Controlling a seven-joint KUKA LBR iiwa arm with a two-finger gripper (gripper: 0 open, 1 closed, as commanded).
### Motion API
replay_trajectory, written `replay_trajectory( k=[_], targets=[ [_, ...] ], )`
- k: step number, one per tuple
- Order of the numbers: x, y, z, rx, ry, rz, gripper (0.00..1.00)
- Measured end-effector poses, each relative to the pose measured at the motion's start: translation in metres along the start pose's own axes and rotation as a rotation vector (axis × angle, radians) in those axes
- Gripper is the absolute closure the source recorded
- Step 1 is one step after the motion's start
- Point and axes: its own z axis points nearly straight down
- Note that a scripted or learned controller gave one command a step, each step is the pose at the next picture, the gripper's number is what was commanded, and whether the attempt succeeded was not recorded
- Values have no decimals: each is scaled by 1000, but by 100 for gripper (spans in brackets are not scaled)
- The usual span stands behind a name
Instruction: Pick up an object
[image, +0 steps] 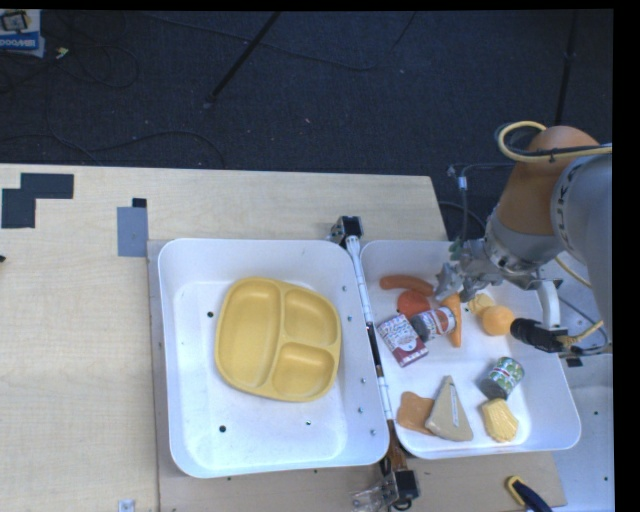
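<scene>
Pincer (458, 272) hung low over the right bin's (560, 425) far edge, above the clutter; whether it was open or closed I could not tell. Across the desk (70, 350), the left bin (175, 440) carried a yellow divided tray (277, 336). In the right bin's far half lay the nearest candidates: a small red carton (402, 336), then a carrot (454, 318) just below the tool. The carton looked light and crushable, best pinched across its flat sides. The carrot seemed stiff, smooth and apt to roll, best taken mid-length.
</scene>
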Motion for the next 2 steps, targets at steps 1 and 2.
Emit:
replay_trajectory(
  k=[1, 2],
  targets=[
    [83, 5, -113, -3, 1, -2, 100],
    [112, -59, -99, 2, 1, 1, 100]
  ],
)
